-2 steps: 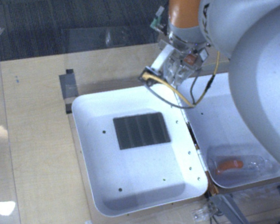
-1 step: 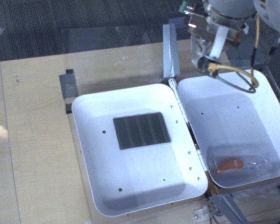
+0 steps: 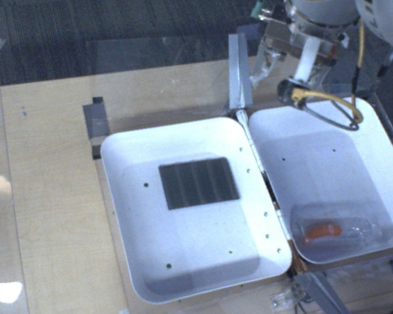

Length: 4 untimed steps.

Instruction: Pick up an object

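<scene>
Fingers (image 3: 268, 66): pale and partly blurred against the wrist, so I cannot tell how far open they are; nothing visible between them. They hang above the far left corner of the right bin (image 3: 377, 158), raised clear of its floor. Just beside the fingers, on the side away from the arm: a grey post (image 3: 235, 70) standing at the seam where the two bins meet. Below and ahead of the fingers: bare white floor of the right bin. Well apart from the fingers, across that bin in its near left corner: clear item (image 3: 337, 229), see-through and hard to outline, with an orange part at the end toward the seam; it lies flat, close to the near wall. Handling, by judgement: light, thin-walled, probably slippery and liable to give or slide under a pinch; best taken across its middle, or at the orange part if that proves firmer, keeping clear of the wall. Further from the fingers, past the post and in the middle of the left bin (image 3: 129, 224): dark slab (image 3: 199, 182), rectangular, ribbed, lying flat and well away from every wall. Handling, by judgement: stiff and low, little edge to catch, harder to lift than the clear item. Outermost: the wooden worktop (image 3: 49, 216) around both bins.
</scene>
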Each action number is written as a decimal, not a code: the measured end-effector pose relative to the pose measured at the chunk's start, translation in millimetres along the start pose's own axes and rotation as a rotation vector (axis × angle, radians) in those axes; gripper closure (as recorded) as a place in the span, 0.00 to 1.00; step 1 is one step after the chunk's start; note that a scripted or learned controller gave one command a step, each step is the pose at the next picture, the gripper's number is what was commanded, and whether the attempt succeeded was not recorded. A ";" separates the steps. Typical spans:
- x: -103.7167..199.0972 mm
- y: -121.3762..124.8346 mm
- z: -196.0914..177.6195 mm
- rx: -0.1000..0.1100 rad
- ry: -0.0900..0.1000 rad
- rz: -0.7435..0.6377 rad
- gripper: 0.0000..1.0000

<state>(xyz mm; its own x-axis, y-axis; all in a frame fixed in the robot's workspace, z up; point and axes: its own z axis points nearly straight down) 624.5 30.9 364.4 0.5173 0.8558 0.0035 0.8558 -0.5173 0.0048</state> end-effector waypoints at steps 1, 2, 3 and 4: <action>-32.6 -18.8 180.5 0.006 -0.002 -0.103 0.00; -122.5 22.6 184.1 0.002 -0.001 0.141 0.00; -212.6 7.4 149.4 0.002 -0.002 -0.035 0.00; -172.8 -12.2 36.7 -0.003 0.000 -0.082 0.00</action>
<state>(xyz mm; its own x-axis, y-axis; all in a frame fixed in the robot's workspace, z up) 524.9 -110.6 327.0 0.4454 0.8953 0.0028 0.8953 -0.4454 0.0079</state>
